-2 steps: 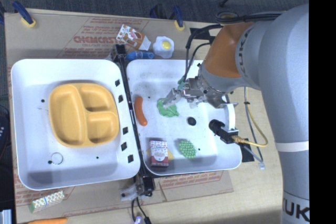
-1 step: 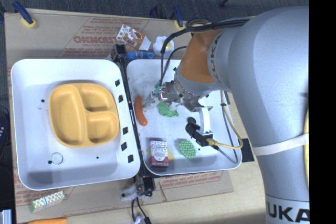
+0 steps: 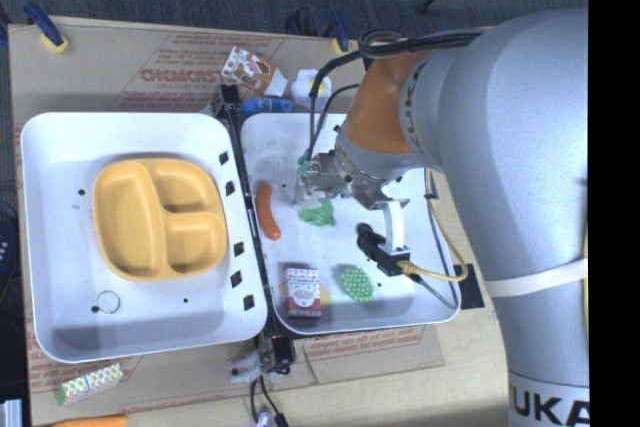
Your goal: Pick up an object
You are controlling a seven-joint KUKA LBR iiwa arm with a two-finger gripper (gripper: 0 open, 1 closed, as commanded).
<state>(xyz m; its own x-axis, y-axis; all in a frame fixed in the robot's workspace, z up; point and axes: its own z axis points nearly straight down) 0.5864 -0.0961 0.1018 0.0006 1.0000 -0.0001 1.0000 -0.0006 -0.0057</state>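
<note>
Hovering over the green leafy toy, end effector lowered.

We read "UKA" on the arm, below the gripper. The cardboard's red print stays illegible to us

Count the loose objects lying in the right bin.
4. An orange sausage by the left wall, a green leafy piece under the gripper, a green studded piece and a small box near the front. The arm may hide more.
</note>
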